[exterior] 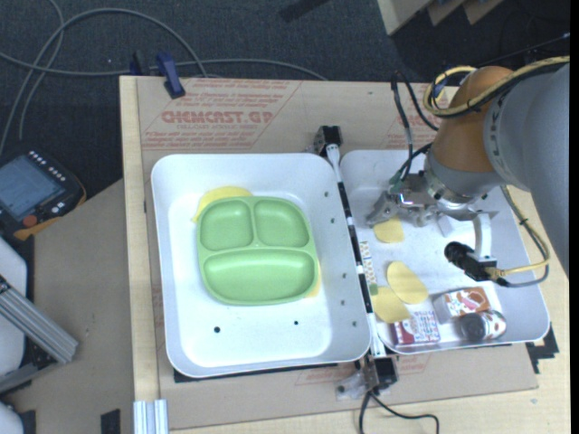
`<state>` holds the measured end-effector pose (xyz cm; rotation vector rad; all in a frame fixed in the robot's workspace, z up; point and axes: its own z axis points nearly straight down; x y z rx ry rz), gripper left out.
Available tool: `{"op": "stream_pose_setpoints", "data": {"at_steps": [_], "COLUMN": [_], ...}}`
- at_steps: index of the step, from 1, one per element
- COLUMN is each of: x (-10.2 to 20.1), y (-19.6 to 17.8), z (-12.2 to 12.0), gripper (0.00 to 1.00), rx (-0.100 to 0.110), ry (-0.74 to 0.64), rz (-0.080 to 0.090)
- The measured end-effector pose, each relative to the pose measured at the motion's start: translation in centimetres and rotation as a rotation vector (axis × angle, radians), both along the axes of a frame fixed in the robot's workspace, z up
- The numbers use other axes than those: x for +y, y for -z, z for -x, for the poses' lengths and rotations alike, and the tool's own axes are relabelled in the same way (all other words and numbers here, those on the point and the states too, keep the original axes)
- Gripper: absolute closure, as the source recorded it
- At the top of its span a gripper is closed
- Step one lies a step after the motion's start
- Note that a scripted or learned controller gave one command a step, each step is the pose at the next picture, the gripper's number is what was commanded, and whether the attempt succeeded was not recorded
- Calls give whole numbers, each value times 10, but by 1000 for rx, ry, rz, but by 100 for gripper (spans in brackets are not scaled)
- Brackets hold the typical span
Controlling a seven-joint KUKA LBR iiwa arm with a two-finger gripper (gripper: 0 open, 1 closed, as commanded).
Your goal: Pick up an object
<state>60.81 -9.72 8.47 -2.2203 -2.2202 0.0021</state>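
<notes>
Gripper (401, 208) sits low over the far-left part of the right bin (360, 177), arm reaching in from the right. Can't tell whether it's spread or pressed together; nothing visible is pinched in it.

Left bin (176, 269): green divided plate (258, 251) lies flat about the middle, w/ a yellow sheet (222, 194) poking out from under its far-left corner.

Right bin: small yellow disc (389, 231) lies just beside the gripper on its near side, poss. touching, too close to call. A second yellow disc (407, 283) lies nearer the near edge, and a third yellow disc (391, 307) is just beside it by the left wall. Red-and-white packet (418, 328) sits at the near edge. A second packet (470, 310), dark at one end, lies to its right toward the near-right corner.

Progress, as I judge it: approach looks about done, grasp not. Every object rests on a bin floor, none lifted. Likely target is the small yellow disc next to the gripper. Left to do: close on it, then raise it clear. Thin flat disc on a flat floor is prob. hard to get a hold on, so a miss is a fair risk.
</notes>
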Motion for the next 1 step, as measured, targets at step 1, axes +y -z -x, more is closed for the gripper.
{"op": "stream_pose_setpoints", "data": {"at_steps": [1], "x": [0], "y": [0], "z": [-15], "gripper": [0], "rx": [-4], "ry": [-1], "rz": [1]}}
